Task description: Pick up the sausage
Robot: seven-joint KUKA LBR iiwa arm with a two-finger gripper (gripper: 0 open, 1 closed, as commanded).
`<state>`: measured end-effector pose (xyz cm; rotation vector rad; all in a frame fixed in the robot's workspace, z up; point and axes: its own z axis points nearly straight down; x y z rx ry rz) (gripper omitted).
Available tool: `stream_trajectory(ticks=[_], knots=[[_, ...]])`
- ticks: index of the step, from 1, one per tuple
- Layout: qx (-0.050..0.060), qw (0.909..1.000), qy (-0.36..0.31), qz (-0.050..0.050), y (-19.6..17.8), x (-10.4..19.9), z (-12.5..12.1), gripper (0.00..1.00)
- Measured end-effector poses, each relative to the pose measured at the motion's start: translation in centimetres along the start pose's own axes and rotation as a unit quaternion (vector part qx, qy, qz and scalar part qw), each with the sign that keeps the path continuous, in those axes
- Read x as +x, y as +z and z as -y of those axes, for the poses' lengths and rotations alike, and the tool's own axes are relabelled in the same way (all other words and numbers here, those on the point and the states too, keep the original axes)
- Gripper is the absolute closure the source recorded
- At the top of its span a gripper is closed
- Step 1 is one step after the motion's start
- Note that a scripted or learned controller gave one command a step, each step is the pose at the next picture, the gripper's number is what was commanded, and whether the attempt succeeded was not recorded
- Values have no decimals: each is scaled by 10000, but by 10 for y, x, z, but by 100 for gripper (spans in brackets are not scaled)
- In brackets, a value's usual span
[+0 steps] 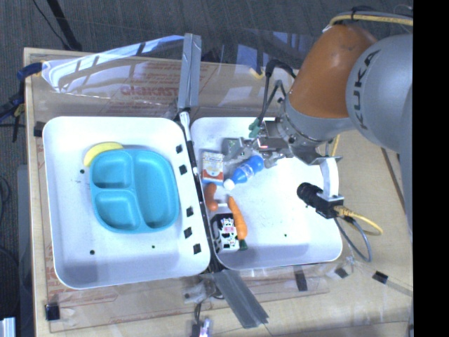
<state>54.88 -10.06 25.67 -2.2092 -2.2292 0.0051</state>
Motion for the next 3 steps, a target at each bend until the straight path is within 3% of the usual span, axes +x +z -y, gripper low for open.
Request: stream_trajectory(ticks=[1,2,3], knots=[[3,10000,-56,-6,138,-47,42,0],[-37,9985,-553,-5,164,-48,70,0],[-53,9983,-583,9,153,-49,68,100]])
